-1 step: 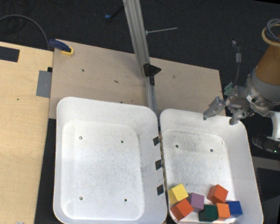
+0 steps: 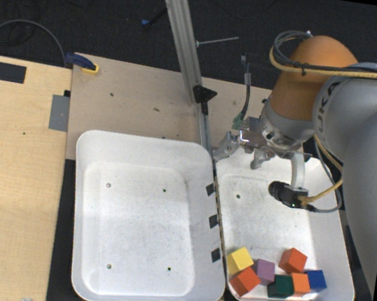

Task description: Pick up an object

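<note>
The gripper (image 2: 246, 144) is hanging over the far left corner of the right bin (image 2: 263, 218), just beside the seam where the two bins are meeting. Seen from above, its metal parts are bunching together under the wrist, so whether it is spread or pressed together cannot be told, and nothing is showing in its hold. The arm (image 2: 362, 131) is coming in from the right, its grey body bending sharply, with the orange band (image 2: 318, 57) sitting directly above the wrist, which is pointing almost straight down.

The objects are lying well apart from the gripper, at the opposite, near end of the same bin. They are small cubes, crowding together against the near wall: a yellow cube (image 2: 241, 259) at the left, a purple cube (image 2: 265, 270) touching it, a red-orange cube (image 2: 247, 282) just in front of them, a dark green cube (image 2: 281, 288), an orange cube (image 2: 301, 283), a blue cube (image 2: 316, 279) at the right, and another red-orange cube (image 2: 293, 259) behind those. Being cubes, they are showing no long axis of their own; they are sitting turned at differing angles, and the cluster as a whole is stretching left to right along the near wall.

The left bin (image 2: 84, 147) is lying beside it, and a slanted aluminium bar (image 2: 185, 39) is rising behind the seam.
</note>
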You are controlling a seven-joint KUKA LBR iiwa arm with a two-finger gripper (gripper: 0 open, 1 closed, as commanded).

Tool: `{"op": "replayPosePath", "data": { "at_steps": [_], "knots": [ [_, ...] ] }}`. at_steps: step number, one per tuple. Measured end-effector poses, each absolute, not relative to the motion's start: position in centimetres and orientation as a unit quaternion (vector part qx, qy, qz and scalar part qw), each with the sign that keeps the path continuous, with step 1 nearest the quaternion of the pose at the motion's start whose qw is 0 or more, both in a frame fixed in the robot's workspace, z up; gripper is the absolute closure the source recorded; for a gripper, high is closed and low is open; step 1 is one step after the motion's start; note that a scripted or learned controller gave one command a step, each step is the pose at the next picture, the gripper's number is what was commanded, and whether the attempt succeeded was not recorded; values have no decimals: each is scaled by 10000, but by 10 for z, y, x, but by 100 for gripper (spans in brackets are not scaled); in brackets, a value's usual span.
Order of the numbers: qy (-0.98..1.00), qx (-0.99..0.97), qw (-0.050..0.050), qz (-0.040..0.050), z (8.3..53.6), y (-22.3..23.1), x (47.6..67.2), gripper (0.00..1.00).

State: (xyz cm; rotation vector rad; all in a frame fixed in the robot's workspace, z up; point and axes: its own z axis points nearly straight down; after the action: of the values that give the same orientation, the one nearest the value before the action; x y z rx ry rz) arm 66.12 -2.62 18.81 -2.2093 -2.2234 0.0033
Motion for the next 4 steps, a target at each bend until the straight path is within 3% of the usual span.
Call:
{"op": "replayPosePath", "data": {
  "at_steps": [1,2,3,4],
  "knots": [
    [-7050,-7092,11,5,90,-117,627,0],
    [-7088,-7054,76,-10,98,-106,627,100],
    [-7096,-7046,11,-19,194,-5,582,100],
    [-7078,-7064,-17,-22,291,6,577,100]
  ]
}}
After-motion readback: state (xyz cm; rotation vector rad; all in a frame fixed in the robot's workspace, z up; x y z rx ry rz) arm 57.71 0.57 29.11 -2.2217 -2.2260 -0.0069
